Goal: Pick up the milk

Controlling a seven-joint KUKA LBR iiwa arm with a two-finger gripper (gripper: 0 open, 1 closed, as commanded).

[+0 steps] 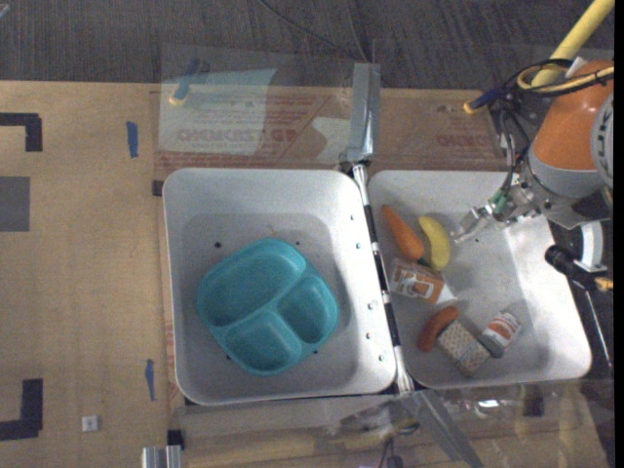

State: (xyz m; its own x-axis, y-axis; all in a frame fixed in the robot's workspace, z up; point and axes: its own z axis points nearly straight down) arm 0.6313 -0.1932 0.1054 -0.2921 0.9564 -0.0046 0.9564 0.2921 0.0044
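The milk (417,282) is a small white and orange carton lying on its side at the left of the right bin (546,359), just below the carrot and the banana. My gripper (475,222) hangs over the upper middle of that bin, to the right of the banana and up and to the right of the milk. It is apart from the carton, and nothing is seen held in it. The grey arm with its orange band (575,130) comes in from the upper right.
An orange carrot (402,232) and a yellow banana (436,241) lie close to the gripper's left. A sausage (437,328), a small box (463,347) and a small bottle (500,330) lie near the bin's front. The left bin (195,213) holds a teal divided plate (267,305).
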